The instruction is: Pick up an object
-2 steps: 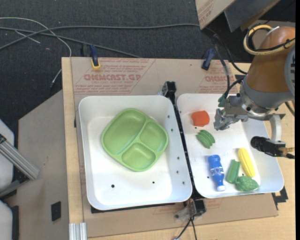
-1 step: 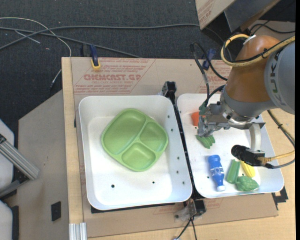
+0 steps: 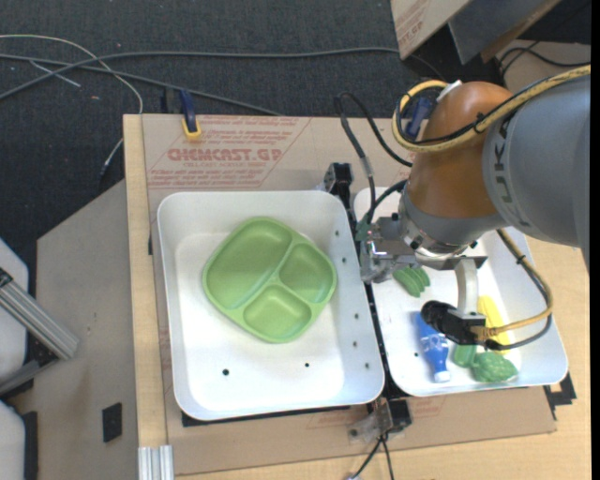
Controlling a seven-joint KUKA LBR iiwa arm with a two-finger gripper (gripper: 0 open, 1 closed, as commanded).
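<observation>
**Item: gripper.** Located centre-right of the frame, low over the inner edge of the right bin. Whether it is spread or closed cannot be told; the wrist hides it, and nothing is seen held.

**Item: small green piece.** Likeliest target. Lies on the bin floor just below and right of the gripper, possibly touching it.

**Handling note (judgement).** The piece looks flat and slim, so a low, centred descent across its narrow side should serve best. The bin wall is near on the left, so leave clearance there. Lift straight up and check the hold before moving away.

**Other contents, right bin.** Blue bottle-like toy and lumpy green toy, lower right, close together and apart from the target.

**Left bin.** One green divided plate, centred.

**Surface.** Both bins sit on a cardboard sheet with red print; a small blue-and-yellow clamp sits at its upper edge.

**Room.** Dark carpet with loose cables at upper left; a cardboard box at top right.
</observation>
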